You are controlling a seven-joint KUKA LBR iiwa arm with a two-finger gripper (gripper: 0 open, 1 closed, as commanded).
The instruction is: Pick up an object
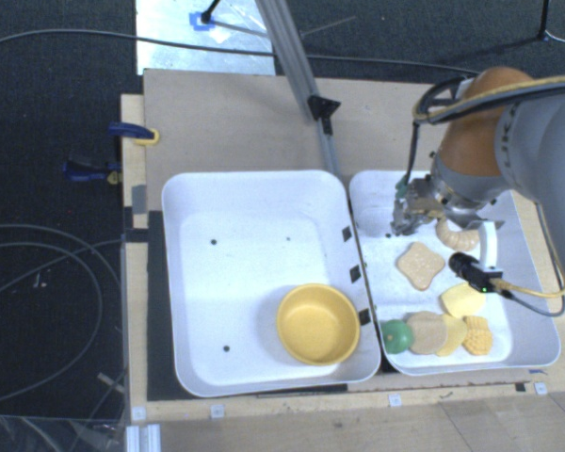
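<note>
My gripper [405, 217] hangs low over the upper middle of the right bin [375, 196], under the arm's orange band. Its dark fingers point down at the bin floor, and I see nothing between them. Just below and right of it lies a tan cracker-shaped piece [420, 265]. A pale curved piece [449, 234] lies right of the gripper, partly under the wrist. Further down the bin are a yellow wedge [462, 300], a green ball [395, 334], a beige round piece [427, 331] and a yellow corn piece [477, 335].
The left bin [226, 215] holds a yellow bowl [317, 323] at its lower right corner. A grey pole [292, 55] slants across the bench above the bins. A black cable with a plug [473, 269] trails from the wrist over the right bin.
</note>
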